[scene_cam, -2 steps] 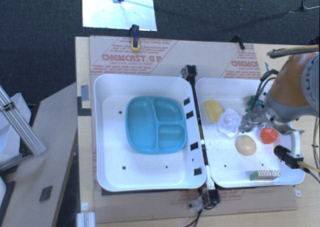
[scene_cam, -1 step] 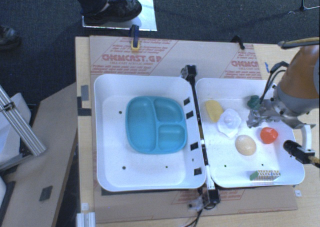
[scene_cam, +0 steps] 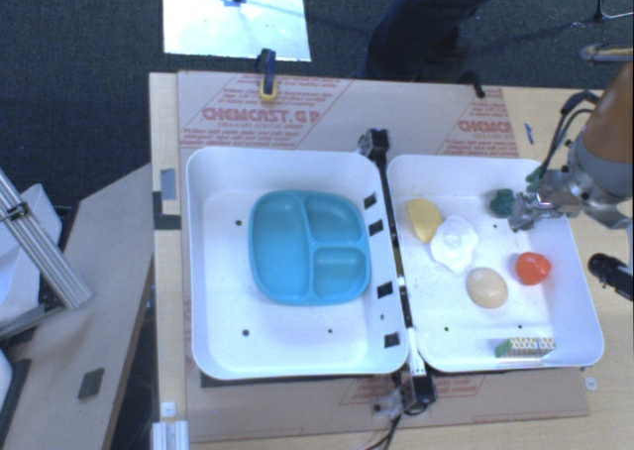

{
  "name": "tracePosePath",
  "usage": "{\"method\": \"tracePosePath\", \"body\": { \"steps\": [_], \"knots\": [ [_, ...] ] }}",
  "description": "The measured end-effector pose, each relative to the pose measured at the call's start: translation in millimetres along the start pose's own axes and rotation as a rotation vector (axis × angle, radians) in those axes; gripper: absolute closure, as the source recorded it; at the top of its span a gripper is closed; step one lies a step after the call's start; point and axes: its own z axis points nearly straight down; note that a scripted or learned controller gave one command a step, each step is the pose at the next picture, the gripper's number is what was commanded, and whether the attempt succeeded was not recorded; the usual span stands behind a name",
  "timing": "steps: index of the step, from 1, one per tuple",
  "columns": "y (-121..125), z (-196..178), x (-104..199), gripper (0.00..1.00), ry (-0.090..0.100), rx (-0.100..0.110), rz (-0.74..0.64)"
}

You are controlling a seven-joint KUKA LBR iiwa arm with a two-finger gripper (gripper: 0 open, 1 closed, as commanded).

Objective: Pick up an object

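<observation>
resting on a pale wooden bench point(scene_cam: 163, 270) over dark carpet point(scene_cam: 79, 42), two shallow white bins point(scene_cam: 213, 180) are sitting side by side; the two-finger gripper point(scene_cam: 522, 217) is hovering, its opening impossible to tell.

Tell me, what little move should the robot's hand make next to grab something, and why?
Probably a short drop onto the dark green object. The hand sits at the right bin's far edge, right beside that object, nearer to it than to the orange-red ball or the beige egg-shaped thing. Nothing shows between its fingers.
</observation>
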Motion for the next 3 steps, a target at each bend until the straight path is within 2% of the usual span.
{"method": "tracePosePath", "body": {
  "steps": [1,2,3],
  "knots": [
    [1,-28,0,1.00,0.001,0.002,-0.001],
    [1,-18,51,1.00,0.003,0.005,-0.004],
    [3,-28,102,1.00,0.003,0.004,-0.006]
  ]
}}
